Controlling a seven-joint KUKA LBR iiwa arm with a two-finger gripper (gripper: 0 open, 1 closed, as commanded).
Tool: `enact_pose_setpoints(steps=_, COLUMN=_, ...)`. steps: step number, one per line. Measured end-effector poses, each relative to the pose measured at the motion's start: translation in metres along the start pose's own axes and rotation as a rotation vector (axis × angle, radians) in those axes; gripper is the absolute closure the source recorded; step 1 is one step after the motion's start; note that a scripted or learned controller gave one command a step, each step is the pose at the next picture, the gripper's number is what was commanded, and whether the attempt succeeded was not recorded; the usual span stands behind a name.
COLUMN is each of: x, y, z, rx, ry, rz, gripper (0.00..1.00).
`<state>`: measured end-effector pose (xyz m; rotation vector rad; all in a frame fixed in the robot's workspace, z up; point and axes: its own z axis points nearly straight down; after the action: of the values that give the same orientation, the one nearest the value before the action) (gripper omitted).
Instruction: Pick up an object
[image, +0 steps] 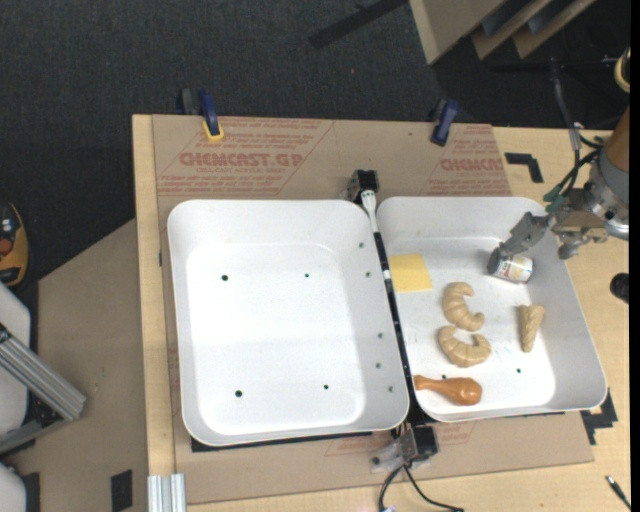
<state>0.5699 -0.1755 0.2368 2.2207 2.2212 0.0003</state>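
The right bin (570, 340) holds several small objects. A small white can (517, 268) lies on its side near the bin's far right. My gripper (531, 256) reaches in from the right just above that can. It is open, and its left finger (508, 248) slants down to the can's left end. Nothing is held between the fingers. In front of the can lie two tan croissants (462, 304) (464, 347), a tan cone-shaped pastry (529, 326) and an orange drumstick (449, 388). A flat yellow square (410, 272) lies at the bin's left wall.
The left bin (185, 300) stands beside the right one on a brown board (300, 150). Blue clamps (209, 112) (444, 120) hold the board's far edge. Cables (570, 170) trail by the arm at the right.
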Motion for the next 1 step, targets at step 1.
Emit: enact_pose_setpoints(steps=1, x=0.0297, y=0.0263, z=0.1598, rx=0.006, ry=0.004, rz=-0.002, gripper=0.00)
